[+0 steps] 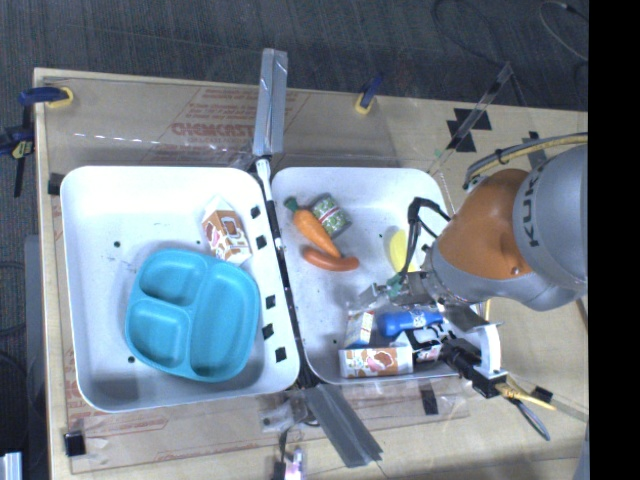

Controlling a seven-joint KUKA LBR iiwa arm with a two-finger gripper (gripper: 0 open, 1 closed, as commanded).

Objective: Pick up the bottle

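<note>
The bottle (408,322) is blue with a white cap end and lies on its side near the front right of the right bin (340,183). My gripper (398,292) hangs low just above and behind it, below the orange band of the arm (482,245). The arm's bulk covers the bin's right side and part of the bottle's right end. I cannot make out whether the gripper touches the bottle.
A labelled can (378,360) lies just in front of the bottle by the front wall. A carrot (313,228), a sausage (330,260), a green can (328,214) and a yellow item (398,249) lie further back. The left bin holds a blue divided plate (195,313) and a small carton (227,233).
</note>
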